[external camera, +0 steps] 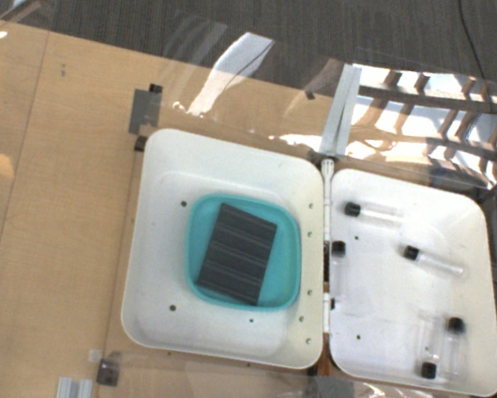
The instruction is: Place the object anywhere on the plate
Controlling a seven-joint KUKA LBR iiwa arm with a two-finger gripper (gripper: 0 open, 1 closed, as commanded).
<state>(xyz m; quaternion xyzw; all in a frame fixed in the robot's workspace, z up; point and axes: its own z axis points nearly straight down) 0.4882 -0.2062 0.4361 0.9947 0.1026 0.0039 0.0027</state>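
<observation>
The dark ribbed block [238, 253] lies flat on the teal plate [198, 232], near its middle and turned slightly off square; the plate sits in the left bin [144, 304], the one farther from the side where the arm reaches in; judged from this, the task looks done, since the block rests wholly inside the plate's rim with teal showing all round it. The gripper's state I cannot tell. The right bin [375, 344], nearer the arm's side, holds clear tubes with black caps: one [372, 210] toward the back, one [432, 262] mid-bin, a pair [441, 349] toward the front corner; they lie scattered and apart, likely spare items for other tries; the block's low, flat lie should keep it from sliding.
</observation>
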